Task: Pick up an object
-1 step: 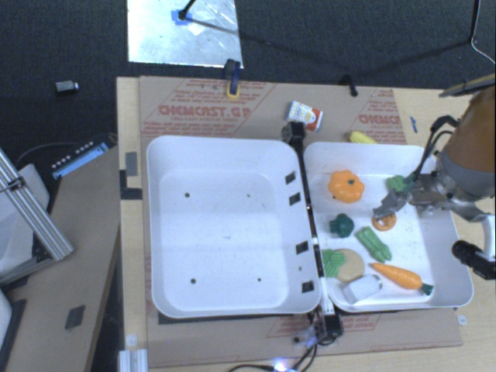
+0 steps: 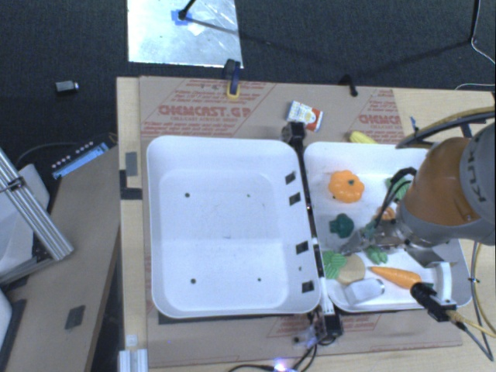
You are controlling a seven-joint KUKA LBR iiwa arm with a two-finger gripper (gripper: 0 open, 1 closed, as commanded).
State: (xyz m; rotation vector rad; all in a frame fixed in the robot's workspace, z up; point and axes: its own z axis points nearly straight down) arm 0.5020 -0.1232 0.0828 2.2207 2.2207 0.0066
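At the near edge of the right bin, toward six o'clock, a pale translucent piece is seen lying against the front wall. Just beyond it, a beige rounded object is found, with a leafy green item touching it at nine o'clock, close to the divider between the bins. An orange carrot is laid at a slant just at three o'clock of the beige object. Over this cluster the gripper is lowered into the bin, carried by the grey arm with its orange band, which enters from three o'clock. Whether the jaws are released or clenched cannot be told, since their tips are lost against the dark and green shapes beneath them; nothing is clearly seen between them. At ten o'clock of the gripper a dark green broccoli-like piece is placed, apart from the jaws. Farther back, at twelve o'clock of that piece, an orange pumpkin-shaped toy rests on the bin floor. Beyond the bin's far rim a yellow object is laid on the brown board of the bench, and a small white and red packet sits at eleven o'clock of it. The left bin is set alongside at nine o'clock.
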